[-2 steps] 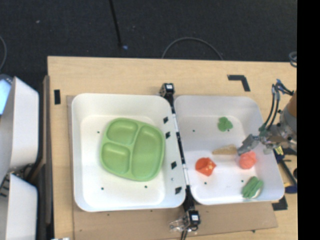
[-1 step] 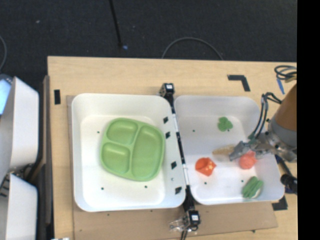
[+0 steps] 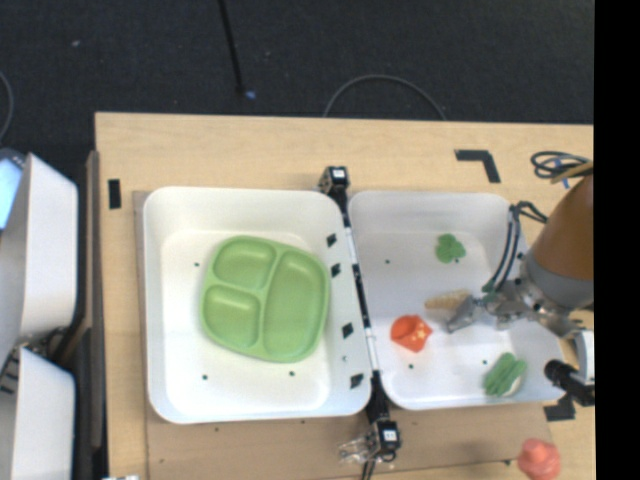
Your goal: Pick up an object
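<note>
While the grey metal claw (image 3: 458, 318), its state impossible to tell, hangs right of centre, the reach seems underway, needing descent onto the small crumpled orange-red object (image 3: 410, 333).

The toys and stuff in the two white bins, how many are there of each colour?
Green: 3, the plate, a small round piece and a leafy piece
Red: 1, the red toy
Tan: 1, a small stick-like piece
Total: 5
</note>
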Tool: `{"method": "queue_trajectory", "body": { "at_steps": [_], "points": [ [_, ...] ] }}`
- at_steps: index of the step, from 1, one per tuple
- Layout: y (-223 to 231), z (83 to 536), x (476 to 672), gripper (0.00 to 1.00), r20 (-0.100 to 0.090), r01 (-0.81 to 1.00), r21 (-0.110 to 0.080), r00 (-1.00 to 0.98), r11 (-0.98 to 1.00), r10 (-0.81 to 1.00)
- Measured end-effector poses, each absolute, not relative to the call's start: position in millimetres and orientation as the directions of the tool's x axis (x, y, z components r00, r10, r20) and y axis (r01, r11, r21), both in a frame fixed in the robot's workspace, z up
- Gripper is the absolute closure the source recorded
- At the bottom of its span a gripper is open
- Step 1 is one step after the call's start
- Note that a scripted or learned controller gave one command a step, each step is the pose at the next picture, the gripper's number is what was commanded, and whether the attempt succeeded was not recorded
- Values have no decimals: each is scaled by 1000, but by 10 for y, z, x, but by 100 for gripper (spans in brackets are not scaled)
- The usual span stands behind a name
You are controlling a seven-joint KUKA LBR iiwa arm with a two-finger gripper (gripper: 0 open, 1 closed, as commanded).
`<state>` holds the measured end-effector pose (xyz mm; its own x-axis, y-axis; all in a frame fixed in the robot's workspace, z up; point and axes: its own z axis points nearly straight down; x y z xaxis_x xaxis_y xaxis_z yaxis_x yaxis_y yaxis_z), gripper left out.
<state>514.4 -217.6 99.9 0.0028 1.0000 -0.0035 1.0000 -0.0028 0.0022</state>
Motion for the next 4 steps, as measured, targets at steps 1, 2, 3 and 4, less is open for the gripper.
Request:
{"method": "queue_trajectory", "body": {
  "at_steps": [1,2,3,4],
  "points": [
    [-2177,1120,5148,100,-3,1000,5,6,-6,1000],
    [-2239,1644,5255,100,-4,1000,7,-2,2,1000],
    [-2152,2191,5244,100,-3,1000,7,-4,4,1000],
    [-2099,2655,5250,100,-3,1000,8,-5,5,1000]
  ]
}}
